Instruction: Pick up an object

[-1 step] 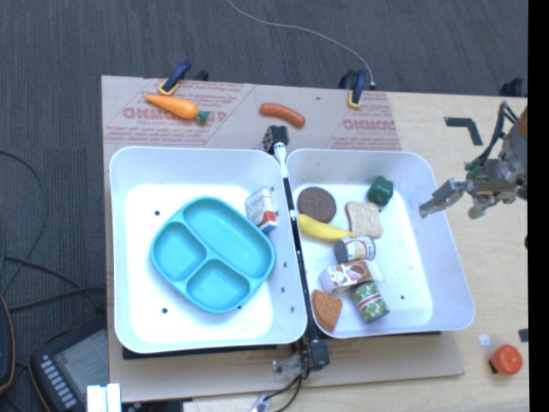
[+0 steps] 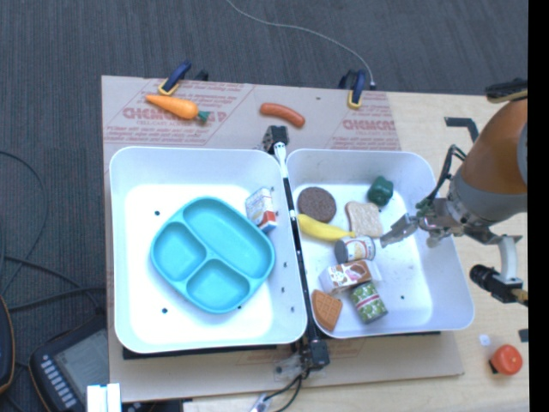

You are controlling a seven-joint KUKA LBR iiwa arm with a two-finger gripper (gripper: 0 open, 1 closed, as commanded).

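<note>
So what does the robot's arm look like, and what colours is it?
The grey robot arm is rounded and chunky, with a big orange band near its wrist. Thin dark cables loop beside it, and the small metal gripper at its end is silvery grey.

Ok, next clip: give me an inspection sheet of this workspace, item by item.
Surface: cardboard-covered bench bearing two white bins side by side.
Job's things: right bin holds a banana, cookie, bread slice, green block and small cans and packets.
Clutter: left bin holds a blue divided plate and small carton; carrot and sausage lie on the bench.
Grippers: gripper over the right bin, holding nothing visible.
Cables: white cable on the floor.
Surroundings: dark carpet.
</note>
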